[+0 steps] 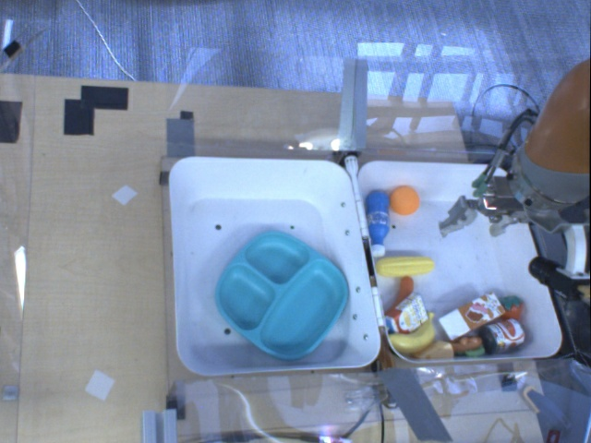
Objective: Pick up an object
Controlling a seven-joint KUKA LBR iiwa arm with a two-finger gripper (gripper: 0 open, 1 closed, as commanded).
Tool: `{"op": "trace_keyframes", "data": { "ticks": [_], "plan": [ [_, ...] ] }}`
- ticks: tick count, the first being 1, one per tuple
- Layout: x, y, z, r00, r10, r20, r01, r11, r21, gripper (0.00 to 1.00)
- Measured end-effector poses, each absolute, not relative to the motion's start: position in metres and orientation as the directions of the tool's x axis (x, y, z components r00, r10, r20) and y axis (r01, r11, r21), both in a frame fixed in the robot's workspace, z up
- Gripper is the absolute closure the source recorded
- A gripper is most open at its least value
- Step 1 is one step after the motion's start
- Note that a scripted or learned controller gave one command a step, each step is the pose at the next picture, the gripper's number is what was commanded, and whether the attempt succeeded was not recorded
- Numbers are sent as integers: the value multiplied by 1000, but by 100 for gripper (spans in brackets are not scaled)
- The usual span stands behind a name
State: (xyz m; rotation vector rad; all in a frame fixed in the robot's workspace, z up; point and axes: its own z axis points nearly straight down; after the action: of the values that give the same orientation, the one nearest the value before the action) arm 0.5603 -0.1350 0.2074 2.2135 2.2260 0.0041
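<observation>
Teal plate [282, 293], orange ball [404, 200], yellow banana [404, 267], white bins [240, 185].

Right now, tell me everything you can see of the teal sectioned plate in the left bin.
The teal sectioned plastic plate lies flat, right side up, on the floor of the left shallow white bin, toward its front right area. It is rounded, roughly triangular in outline, with a raised rim and three compartments split by low ridges: two smaller ones toward the back and left, one larger toward the right. The surface looks smooth and matte. All three compartments hold nothing. Only the bin floor touches it.
</observation>
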Motion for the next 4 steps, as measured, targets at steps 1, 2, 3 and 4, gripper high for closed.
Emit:
{"op": "trace_keyframes", "data": {
  "ticks": [1,2,3,4],
  "plan": [
    [524,-174,89,-133,991,-5,991,133,13,0],
    [502,-158,135,-64,998,-1,998,64,5,0],
    [491,-178,89,-52,999,-2,999,53,13,0],
    [491,-182,90,-282,959,-8,959,282,13,0]
  ]
}}
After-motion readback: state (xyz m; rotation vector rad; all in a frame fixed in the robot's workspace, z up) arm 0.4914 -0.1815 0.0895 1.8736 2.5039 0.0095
